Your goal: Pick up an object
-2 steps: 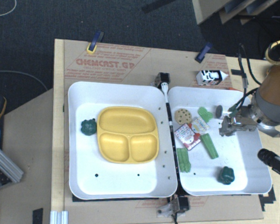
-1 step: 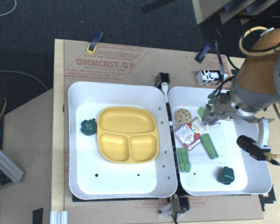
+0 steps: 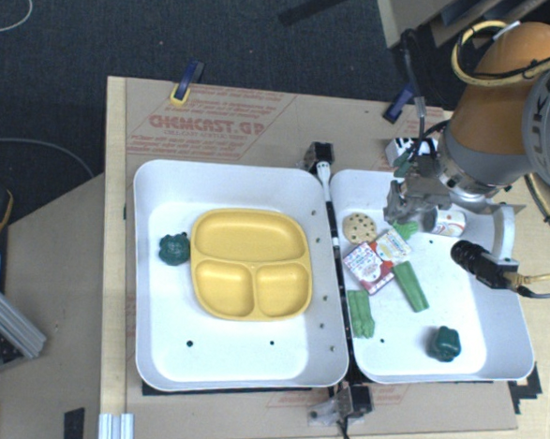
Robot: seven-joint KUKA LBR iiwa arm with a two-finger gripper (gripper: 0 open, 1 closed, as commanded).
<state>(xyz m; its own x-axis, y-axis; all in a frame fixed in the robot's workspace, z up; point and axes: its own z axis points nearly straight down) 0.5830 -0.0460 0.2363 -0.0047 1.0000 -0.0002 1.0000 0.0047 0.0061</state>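
Left bin (image 3: 149,280): small dark green lump (image 3: 173,248) near the left wall, just beside a yellow three-compartment tray (image 3: 251,263) that sits mid-bin. Right bin (image 3: 507,324): round cookie (image 3: 354,228) near the dividing edge, red-and-white packet (image 3: 367,265) just below it, touching a white card with red print (image 3: 391,247). Light green block (image 3: 360,315) lies along the left wall; a longer green stick (image 3: 410,285) runs diagonally beside the packet. Dark green pepper-like piece (image 3: 444,343) sits apart, near the front right. The hand (image 3: 405,210) is low over the back of the right bin, just above the card and packet — cannot tell whether it's open or closed, nothing visibly gripped. Black cylinder (image 3: 479,263) juts out to its right.
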